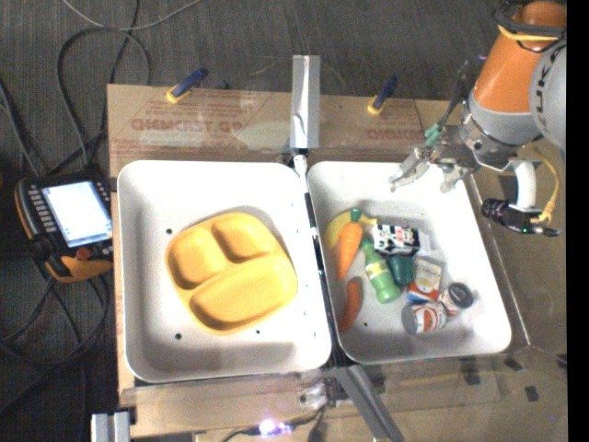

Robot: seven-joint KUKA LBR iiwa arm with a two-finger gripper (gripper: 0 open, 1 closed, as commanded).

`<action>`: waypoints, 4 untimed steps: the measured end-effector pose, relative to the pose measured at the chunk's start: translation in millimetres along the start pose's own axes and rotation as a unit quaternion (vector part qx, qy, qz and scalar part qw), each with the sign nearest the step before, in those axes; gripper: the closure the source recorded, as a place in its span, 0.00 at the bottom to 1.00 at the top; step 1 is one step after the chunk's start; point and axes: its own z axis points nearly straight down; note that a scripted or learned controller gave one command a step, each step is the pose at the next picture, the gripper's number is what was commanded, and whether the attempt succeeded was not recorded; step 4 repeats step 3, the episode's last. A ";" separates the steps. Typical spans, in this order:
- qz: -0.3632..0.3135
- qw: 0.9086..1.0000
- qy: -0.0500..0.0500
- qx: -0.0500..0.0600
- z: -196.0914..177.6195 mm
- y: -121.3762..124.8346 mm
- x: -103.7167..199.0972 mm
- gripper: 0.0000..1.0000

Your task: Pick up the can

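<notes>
The can [424,319], red and white with a silver end, lies on its side in the front right part of the right bin [479,247]. It rests among other items, next to a small round grey lid-like piece [458,295]. My gripper [423,179] hangs over the bin's back edge, well behind the can, with its two fingers spread open and nothing between them. The grey arm with its orange band [515,58] comes in from the upper right.
The right bin also holds a banana [339,225], a carrot [348,243], a black-and-white carton [396,238], a green bottle [379,280], a teal cup [403,268], a small box [429,273] and a red pepper [352,304]. A yellow divided plate [232,270] lies in the left bin [147,191].
</notes>
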 end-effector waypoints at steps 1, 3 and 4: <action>0.031 1.000 -0.001 0.001 47.8 -136.1 -67.8 0.00; 0.101 0.995 0.004 -0.008 106.7 -140.8 -54.5 1.00; 0.101 0.995 0.004 -0.008 106.7 -140.8 -54.5 1.00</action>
